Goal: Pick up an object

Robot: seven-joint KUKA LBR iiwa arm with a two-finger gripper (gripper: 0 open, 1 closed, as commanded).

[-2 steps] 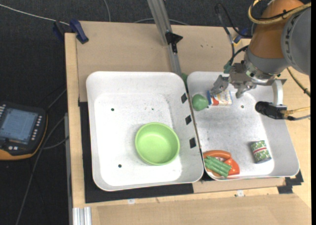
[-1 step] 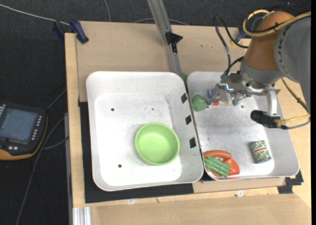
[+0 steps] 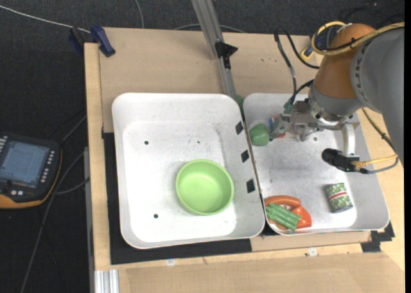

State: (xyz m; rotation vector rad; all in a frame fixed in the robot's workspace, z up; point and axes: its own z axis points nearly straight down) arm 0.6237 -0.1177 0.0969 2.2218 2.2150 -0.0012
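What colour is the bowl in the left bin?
Light green. The bowl shows clearly in the camera view, sitting in the left bin.

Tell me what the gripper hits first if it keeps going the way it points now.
Most likely the small green ball, just beyond the gripper toward the bins' shared edge. Depth is unclear from above, so it might pass over the ball and meet the right bin's wall instead.

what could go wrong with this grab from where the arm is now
The gripper sits beside the small green ball, which lies against the right bin's left wall, so the ball could roll off or get pinned rather than gripped. That wall adjoins the left bin, so a finger might catch on the rims. A nudged ball might hop over toward the green bowl.
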